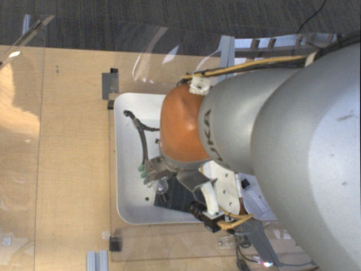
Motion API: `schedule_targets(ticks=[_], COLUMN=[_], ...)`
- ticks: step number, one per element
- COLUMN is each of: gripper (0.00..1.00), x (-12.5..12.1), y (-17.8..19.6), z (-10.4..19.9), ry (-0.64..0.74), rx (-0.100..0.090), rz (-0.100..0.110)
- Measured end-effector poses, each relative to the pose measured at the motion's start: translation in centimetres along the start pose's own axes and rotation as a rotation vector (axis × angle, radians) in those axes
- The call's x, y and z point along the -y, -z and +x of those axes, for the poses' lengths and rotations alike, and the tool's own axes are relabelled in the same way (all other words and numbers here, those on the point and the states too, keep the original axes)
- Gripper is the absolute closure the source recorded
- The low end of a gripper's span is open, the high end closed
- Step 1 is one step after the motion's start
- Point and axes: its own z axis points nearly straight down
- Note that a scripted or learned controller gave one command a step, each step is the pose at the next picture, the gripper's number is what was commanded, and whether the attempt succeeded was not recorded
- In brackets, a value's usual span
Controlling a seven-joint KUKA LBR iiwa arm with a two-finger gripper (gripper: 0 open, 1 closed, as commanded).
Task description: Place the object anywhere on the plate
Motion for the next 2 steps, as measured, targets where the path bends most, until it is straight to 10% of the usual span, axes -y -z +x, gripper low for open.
schedule_targets(ticks=[1, 2], gripper=[1.00, 1.00], x=[-2.4, -9.3], y=[9.8, -0.5], z=[-3.0, -1.6], ry=[0.408, 0.324], rx=[0.002, 0.000], rz=[-0.007, -0.001])
